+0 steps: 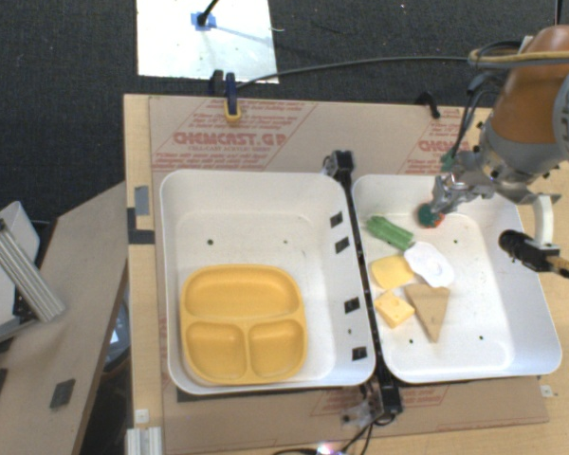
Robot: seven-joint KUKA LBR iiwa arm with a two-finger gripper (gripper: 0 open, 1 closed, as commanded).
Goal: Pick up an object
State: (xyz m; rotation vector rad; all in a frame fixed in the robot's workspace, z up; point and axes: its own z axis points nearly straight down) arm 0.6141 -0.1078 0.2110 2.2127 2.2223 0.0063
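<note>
The pincer (pixel 434 209) hangs low over the back of the right bin (pixel 512 349), its tips around a small teal-and-red object (pixel 427 216); I cannot tell whether it grips it. Just beside lie a green piece (pixel 390 231), a white piece (pixel 429 263), yellow cheese pieces (pixel 392 273) and a tan wedge (pixel 431 309). The left bin (pixel 218 197) holds a yellow divided tray (pixel 244 323).

Objects in my right bin

A green block (pixel 390 231), white piece (pixel 430 263), two yellow cheese bits (pixel 392 272) (pixel 394 308) and a tan wedge (pixel 431 309) cluster left; a teal-red ball (pixel 428 216) sits at my fingertips.
</note>
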